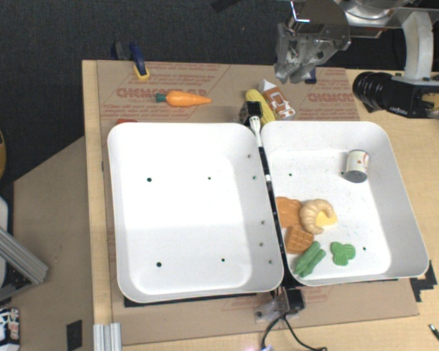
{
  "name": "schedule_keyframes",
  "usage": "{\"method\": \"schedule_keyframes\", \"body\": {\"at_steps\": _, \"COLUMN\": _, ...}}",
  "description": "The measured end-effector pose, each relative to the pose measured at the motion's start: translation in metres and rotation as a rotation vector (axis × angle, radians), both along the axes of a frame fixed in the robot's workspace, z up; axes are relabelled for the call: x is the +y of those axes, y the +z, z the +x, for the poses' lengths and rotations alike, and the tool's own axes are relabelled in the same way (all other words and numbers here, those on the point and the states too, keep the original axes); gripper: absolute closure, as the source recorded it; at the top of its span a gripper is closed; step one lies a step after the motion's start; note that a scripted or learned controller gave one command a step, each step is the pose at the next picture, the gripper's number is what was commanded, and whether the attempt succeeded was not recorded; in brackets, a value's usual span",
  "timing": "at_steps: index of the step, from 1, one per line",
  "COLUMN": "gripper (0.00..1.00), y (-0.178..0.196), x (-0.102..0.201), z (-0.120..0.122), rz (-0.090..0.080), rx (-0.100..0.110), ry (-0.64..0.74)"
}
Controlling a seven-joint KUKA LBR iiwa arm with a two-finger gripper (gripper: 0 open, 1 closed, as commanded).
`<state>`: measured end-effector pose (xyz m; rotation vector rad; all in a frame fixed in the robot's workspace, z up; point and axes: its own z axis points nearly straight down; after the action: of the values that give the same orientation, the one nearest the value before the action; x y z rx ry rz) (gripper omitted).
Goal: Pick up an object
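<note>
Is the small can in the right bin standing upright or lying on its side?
Lying on its side: the small can shows its rounded wall, dark end facing the camera-near side.

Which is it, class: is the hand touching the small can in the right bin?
Apart. The camera view shows the hand raised beyond the bins' far edge, while the can lies inside the right bin.

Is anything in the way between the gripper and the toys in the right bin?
Nothing visible. The gripper hangs above the bench behind the right bin; the croissant and can lie uncovered.
</note>
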<state>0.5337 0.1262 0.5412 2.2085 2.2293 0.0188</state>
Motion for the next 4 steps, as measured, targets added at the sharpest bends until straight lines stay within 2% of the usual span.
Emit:
{"method": "schedule_keyframes", "body": {"at_steps": 1, "gripper": 1.0, "y": -0.006, "x": 0.096, "z": -0.058, "rz": -0.003, "rx": 0.014, "ry": 0.005}}
{"method": "schedule_keyframes", "body": {"at_steps": 2, "gripper": 0.0, "y": -0.006, "x": 0.09, "z": -0.055, "rz": -0.007, "rx": 0.013, "ry": -0.008}}
{"method": "schedule_keyframes", "body": {"at_steps": 3, "gripper": 1.0, "y": 0.005, "x": 0.09, "z": -0.055, "rz": -0.005, "rx": 0.009, "ry": -0.007}}
{"method": "schedule_keyframes", "body": {"at_steps": 4, "gripper": 0.0, "y": 0.004, "x": 0.09, "z": -0.055, "rz": -0.006, "rx": 0.011, "ry": -0.007}}
